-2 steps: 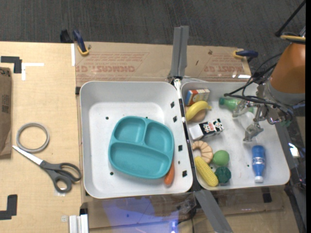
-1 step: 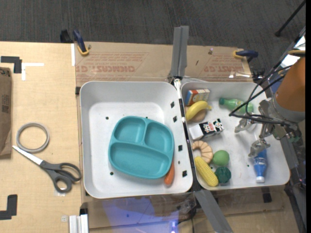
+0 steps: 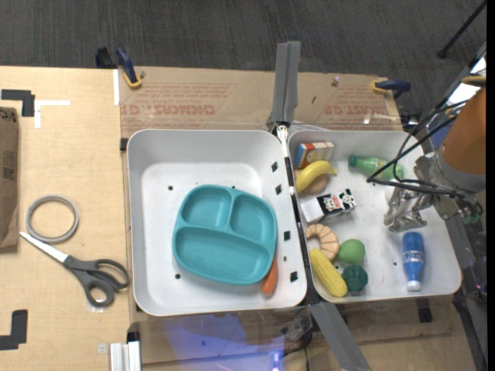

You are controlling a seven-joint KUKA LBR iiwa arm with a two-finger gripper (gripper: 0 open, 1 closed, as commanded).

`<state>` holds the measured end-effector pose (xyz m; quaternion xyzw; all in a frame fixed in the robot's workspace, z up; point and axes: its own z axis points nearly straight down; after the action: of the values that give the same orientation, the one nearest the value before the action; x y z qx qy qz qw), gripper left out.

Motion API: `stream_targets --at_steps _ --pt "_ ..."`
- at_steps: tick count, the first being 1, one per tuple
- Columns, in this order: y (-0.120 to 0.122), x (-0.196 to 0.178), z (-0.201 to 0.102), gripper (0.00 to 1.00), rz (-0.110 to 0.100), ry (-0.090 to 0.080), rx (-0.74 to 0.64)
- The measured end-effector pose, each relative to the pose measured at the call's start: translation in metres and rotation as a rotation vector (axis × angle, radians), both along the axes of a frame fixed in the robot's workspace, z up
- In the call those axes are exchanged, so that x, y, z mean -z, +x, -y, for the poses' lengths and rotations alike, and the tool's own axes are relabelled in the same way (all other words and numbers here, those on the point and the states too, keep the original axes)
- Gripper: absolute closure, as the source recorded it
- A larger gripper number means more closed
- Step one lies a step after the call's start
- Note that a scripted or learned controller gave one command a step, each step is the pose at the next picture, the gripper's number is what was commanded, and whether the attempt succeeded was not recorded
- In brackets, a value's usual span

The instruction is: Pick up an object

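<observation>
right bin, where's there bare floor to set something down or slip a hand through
Bare floor in the right bin lies between the green ball and the blue bottle, and up the middle between the milk carton and the gripper. The left wall is crowded: banana, croissant, corn.

The robot's arm (image 3: pixel 473 141) shows as a rounded orange band above a grey wrist section, smooth and matte, cut off by the picture's right edge. Several thin black cables (image 3: pixel 421 141) run loose from the wrist, some curving out to the left in slack loops, and a pale blue patch sits just beside the orange part. Below the wrist the hand (image 3: pixel 404 211) is a cluster of bare silver-grey metal parts, with slim linked fingers (image 3: pixel 396 216) and small brackets, too fine in detail to make out screws or markings.
</observation>
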<state>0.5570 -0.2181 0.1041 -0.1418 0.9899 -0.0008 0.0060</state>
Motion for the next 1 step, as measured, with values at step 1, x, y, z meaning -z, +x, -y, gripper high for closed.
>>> stream_targets --at_steps 1 --pt "0.0 0.0 -0.0002 0.0 0.0 0.0 0.0"
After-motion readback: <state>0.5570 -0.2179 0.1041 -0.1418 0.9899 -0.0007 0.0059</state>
